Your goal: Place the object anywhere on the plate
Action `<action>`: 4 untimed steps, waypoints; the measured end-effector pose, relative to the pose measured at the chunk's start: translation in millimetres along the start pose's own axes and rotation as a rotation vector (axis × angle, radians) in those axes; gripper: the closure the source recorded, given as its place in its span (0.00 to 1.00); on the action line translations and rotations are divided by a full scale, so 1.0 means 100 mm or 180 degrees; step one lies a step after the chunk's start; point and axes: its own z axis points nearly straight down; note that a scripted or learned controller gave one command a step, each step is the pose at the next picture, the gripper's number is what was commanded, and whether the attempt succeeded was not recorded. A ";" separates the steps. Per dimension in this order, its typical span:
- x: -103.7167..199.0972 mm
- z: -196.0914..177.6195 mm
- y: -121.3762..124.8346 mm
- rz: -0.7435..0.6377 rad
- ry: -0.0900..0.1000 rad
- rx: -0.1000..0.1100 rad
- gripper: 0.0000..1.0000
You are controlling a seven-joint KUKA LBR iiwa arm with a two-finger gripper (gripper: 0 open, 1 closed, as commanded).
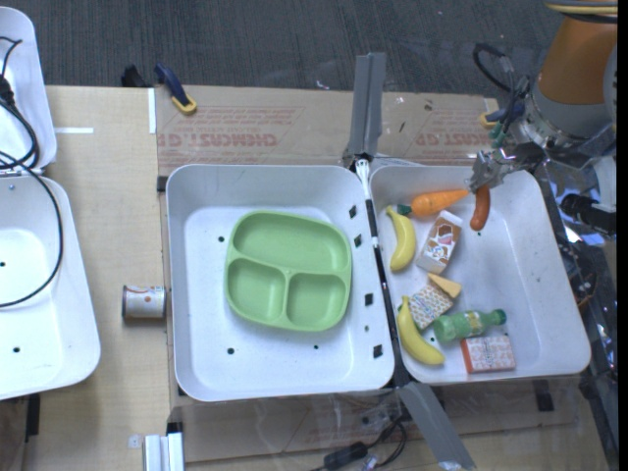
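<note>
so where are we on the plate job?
Pick looks done: the pincer hangs over the right bin with a sausage dangling from its fingers, off the bin floor. In hand: carrying it. Left: move across to the left bin and set it on the green plate, which holds nothing yet. The carrot, bananas and the rest lie in the right bin.

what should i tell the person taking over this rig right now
Pincer: over the right bin's top edge, with a reddish sausage hanging between its fingers.
Plate: green, three compartments, in the left bin, nothing on it.
In the right bin: carrot, two bananas, carton, bottle.
Done: sausage looks picked up.
Left: carry it across to the plate and release.
</note>
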 end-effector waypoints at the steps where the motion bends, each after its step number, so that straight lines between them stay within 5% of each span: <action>1: 1.03 0.27 -0.27 -0.0435 0.0005 0.0001 1.00; 2: 0.83 0.26 -0.12 -0.0852 0.0000 -0.0008 1.00; 3: 1.74 0.26 -0.54 -0.1805 0.0005 -0.0003 1.00; 4: 1.73 0.26 -0.54 -0.1803 0.0005 -0.0004 0.00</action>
